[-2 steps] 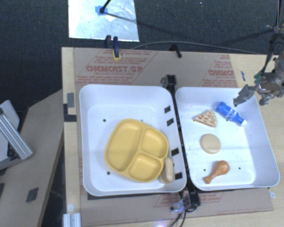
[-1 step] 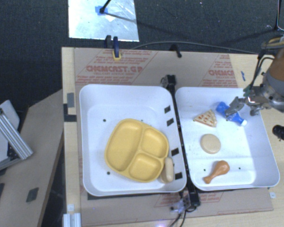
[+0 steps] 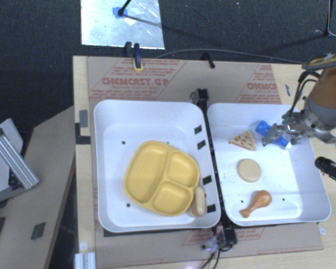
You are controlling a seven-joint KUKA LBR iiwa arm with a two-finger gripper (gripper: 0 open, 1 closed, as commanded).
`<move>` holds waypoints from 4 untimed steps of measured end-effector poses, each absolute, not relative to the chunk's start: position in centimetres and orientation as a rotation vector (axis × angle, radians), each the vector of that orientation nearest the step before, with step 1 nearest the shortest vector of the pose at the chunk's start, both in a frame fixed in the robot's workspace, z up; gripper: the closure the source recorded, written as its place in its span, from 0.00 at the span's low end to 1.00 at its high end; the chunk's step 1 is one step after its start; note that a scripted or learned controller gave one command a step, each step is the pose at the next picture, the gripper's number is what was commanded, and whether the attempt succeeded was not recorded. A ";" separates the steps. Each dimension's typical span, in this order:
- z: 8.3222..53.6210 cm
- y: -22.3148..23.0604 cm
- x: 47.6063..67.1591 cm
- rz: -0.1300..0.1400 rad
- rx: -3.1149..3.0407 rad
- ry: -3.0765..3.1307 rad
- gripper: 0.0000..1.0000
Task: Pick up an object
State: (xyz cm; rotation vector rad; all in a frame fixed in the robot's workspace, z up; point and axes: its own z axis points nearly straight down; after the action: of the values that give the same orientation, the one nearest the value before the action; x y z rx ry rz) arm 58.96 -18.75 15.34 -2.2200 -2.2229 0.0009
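Two white bins sit side by side on a brown board on the bench. The left bin (image 3: pixel 109 150) holds a yellow plate (image 3: pixel 159 175) with three sections, lying near the bin's front right corner. A small tan roll (image 3: pixel 199 200) lies just beside the plate, touching its right front edge and close to the bin's right wall. The right bin (image 3: pixel 308 203) holds four small things. A pizza slice (image 3: pixel 244 140) lies near the back left of this bin. A round cookie (image 3: pixel 249 170) lies close to the middle, a bit in front of the pizza slice. A brown chicken leg (image 3: pixel 256 203) lies near the front edge, with its thin end pointing to the front left. A blue toy (image 3: pixel 264 129) sits near the back edge, to the right of the pizza slice. The grey arm (image 3: pixel 327 102) with its orange band comes in over the right edge of this bin. The gripper (image 3: pixel 280 136) is low over the back of the right bin, right at the blue toy. Its parts seem to be around the blue toy, but the view is too small and blurry to tell if it is open or closed, or if it really grips the toy. A black clip (image 3: pixel 200 96) sits at the back, where the two bins meet.
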 end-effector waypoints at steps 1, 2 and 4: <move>9.1 -18.8 58.7 0.002 -2.218 -2.222 0.00; 10.5 -18.8 58.9 -0.003 -2.221 -2.226 1.00; 20.1 -20.3 59.5 -0.005 -2.223 -2.230 1.00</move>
State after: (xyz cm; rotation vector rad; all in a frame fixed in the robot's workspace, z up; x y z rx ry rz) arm 59.52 -20.31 20.05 -2.2227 -2.2298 -0.0049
